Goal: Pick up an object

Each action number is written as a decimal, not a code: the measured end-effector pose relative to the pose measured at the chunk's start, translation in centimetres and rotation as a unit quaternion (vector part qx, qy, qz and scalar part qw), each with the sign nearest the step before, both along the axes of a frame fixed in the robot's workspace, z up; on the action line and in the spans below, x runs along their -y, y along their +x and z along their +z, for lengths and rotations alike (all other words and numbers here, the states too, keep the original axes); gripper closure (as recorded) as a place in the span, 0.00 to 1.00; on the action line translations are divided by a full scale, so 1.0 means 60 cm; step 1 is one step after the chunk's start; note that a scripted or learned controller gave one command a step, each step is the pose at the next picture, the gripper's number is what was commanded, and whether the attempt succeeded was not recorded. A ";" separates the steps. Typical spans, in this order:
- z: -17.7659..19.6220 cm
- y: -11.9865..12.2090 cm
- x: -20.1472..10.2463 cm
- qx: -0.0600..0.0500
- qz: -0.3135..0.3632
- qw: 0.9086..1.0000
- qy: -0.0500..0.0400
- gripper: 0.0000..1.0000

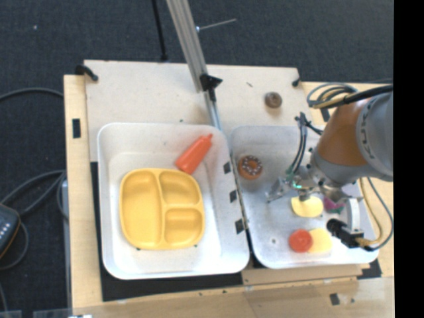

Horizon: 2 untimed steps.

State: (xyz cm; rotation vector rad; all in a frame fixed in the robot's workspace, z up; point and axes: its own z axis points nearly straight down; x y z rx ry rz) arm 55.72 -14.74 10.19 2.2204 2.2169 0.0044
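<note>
Starting at the near edge of the bench (79, 290), the right bin (265, 247) holds a red round piece (301, 241) touching a pale yellow block (322, 241). Just beyond them lies a pale yellow wedge-like piece (307, 207), the likely pick target, since the pincer (299, 185) hangs directly at its far edge. Whether the pincer is open or closed cannot be told; wrist and cables mask it, and nothing is seen gripped. The arm (351, 141) enters from the right, orange band above the wrist, positioned low over this bin, which fits an approach or descent step. Task judged not yet done: all pieces appear to rest on the bin floor.

Farther in, a brown doughnut-like disc (250, 167) sits apart near the bin's left wall. In the left bin (109, 151), a yellow divided tray (161, 208) lies flat, with an orange bottle-shaped item (194, 153) tilted beyond it, close by.

Beyond the bins, a small brown knob (273, 99) rests on the bench, and a metal strut (185, 32) rises away.

No readable labels or brands anywhere.
</note>
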 end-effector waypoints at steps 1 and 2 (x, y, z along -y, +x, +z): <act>0.103 -0.017 -0.055 0.001 0.003 1.000 0.000 0.00; 0.097 -0.019 -0.052 -0.002 0.001 1.000 0.000 0.00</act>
